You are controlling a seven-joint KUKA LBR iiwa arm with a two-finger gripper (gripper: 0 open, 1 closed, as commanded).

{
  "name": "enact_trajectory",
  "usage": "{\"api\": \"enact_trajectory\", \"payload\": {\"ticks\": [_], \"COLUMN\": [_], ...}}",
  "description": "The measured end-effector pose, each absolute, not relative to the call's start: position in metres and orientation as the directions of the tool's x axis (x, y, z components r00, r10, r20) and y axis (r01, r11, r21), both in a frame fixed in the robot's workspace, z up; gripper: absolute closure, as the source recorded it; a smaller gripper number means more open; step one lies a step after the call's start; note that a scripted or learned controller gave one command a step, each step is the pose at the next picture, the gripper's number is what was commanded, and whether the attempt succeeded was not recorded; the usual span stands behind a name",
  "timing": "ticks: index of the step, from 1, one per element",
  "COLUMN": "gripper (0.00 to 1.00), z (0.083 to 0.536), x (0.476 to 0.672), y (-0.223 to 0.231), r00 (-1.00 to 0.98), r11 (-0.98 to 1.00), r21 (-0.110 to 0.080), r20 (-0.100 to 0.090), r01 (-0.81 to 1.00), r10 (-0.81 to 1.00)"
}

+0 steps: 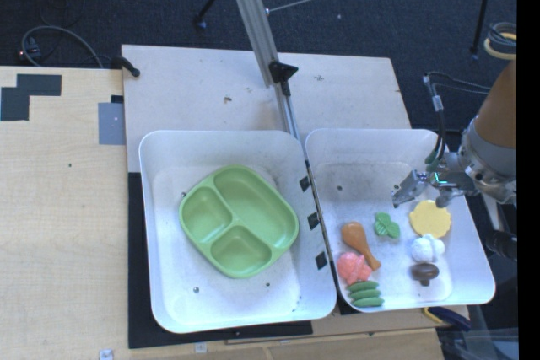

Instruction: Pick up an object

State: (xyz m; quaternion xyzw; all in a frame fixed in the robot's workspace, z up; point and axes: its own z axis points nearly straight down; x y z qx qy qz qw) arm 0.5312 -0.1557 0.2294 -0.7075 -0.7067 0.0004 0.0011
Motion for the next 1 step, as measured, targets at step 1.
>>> {"api": "enact_trajectory", "payload": {"ticks": [1], "gripper": [0.0], "z": [0.1853], "x": [0.5328], "y": [-0.158], "r00": [0.0], "r11": [0.0], "r21": [-0.007], "r20": [0.002], "r01": [1.0], "r10": [1.0]}}
